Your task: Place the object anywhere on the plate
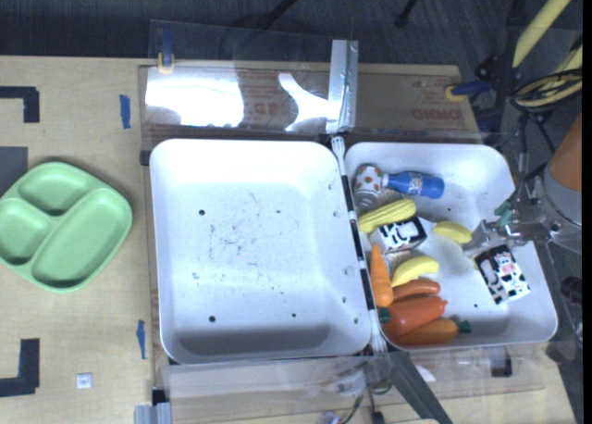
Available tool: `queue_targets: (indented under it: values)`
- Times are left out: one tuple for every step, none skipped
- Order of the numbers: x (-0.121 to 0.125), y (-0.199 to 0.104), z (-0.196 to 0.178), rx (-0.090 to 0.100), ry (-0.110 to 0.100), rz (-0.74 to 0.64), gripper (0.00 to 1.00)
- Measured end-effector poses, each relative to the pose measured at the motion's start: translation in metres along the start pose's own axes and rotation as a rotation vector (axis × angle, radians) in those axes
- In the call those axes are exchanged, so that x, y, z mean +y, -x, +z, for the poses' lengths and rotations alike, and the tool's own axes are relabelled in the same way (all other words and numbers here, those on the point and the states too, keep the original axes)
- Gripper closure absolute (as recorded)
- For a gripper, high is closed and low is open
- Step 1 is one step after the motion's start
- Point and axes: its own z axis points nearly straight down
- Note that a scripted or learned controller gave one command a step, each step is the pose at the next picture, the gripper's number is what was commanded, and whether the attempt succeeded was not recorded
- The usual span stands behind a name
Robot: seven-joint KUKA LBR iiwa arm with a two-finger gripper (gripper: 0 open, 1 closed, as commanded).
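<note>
The gripper (488,235) hangs by the cow-spotted box (502,276); whether it holds anything, nobody can tell. The green plate (61,225) sits far away, so a loose thing might drop.

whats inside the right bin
The right bin holds a blue bottle, corn, bananas, carrots and a cow-print carton. What lies beneath that pile is covered.

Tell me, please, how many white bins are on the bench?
2: the left bin sits mid-bench, and the right bin beside it holds the toy food.
</note>
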Motion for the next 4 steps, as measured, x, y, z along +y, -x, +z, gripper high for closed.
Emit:
queue_targets:
  values:
    - [-0.016, -0.093, 0.008, 0.002, -0.004, -0.193, 1.0]
    - [0.043, -0.148, 0.008, -0.001, 0.001, -0.387, 1.0]
    - [0.078, -0.206, 0.008, -0.001, 0.0, -0.1, 1.0]
    - [0.078, -0.206, 0.008, 0.0, 0.0, -0.1, 0.0]
